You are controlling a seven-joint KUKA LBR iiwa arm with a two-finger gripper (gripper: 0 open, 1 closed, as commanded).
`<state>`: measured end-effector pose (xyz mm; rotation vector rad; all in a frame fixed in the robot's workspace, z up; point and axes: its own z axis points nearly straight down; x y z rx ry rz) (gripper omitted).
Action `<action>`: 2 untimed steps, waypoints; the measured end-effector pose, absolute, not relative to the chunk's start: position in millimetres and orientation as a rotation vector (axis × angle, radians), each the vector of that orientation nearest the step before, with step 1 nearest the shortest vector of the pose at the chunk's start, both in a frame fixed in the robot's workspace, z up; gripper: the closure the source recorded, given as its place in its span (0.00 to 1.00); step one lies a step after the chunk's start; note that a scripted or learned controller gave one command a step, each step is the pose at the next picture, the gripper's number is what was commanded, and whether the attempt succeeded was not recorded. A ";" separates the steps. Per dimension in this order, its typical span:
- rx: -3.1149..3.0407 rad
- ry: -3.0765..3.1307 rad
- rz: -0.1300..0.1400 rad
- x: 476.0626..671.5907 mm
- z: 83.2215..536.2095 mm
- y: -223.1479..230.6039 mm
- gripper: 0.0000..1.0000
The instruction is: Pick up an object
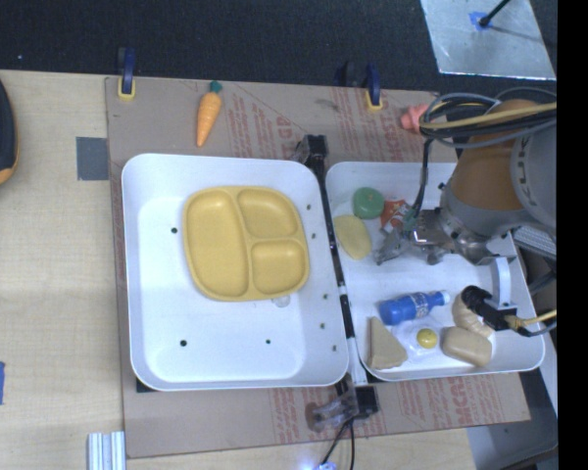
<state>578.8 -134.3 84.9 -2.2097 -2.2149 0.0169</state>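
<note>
Where bottle (412, 307) lies, gripper (400, 245) above

the arm (490, 179) hides the right bin's (441, 365) far corner and partly covers an orange-red item (393, 210).

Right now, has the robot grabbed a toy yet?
Not yet, it seems. The hand is low in the right bin, near the pale yellow piece and green lid; nothing visibly sits in it. The blue bottle lies untouched. Grabbing and lifting remain.
</note>
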 end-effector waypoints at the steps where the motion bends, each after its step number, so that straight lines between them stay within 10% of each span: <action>1: -2.200 -2.222 0.021 641.1 91.5 -100.3 0.00; 2: -2.204 -2.220 0.019 640.2 103.1 -103.3 1.00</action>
